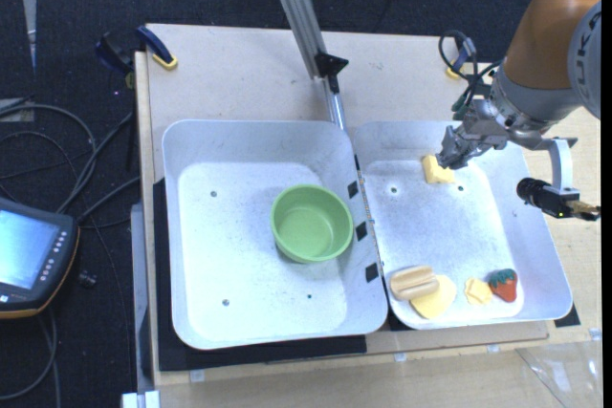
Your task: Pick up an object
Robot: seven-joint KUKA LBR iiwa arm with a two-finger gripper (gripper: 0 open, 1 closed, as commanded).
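Observation:
My gripper (453,157) hangs low over the far part of the right bin (449,225), right beside a small yellow piece (437,172) that lies on the bin floor at its tip. At the near edge of the same bin lie a hot-dog bun (413,281), a yellow round piece (432,300), a small yellow chunk (477,291) and a red strawberry (504,285). A green bowl (311,224) stands in the left bin (220,244).
A slanted metal pole (301,14) rises from the far edge between the two bins. Clamps sit at the bench's far corners. A small black unit (545,196) juts out beside the right bin's right rim.

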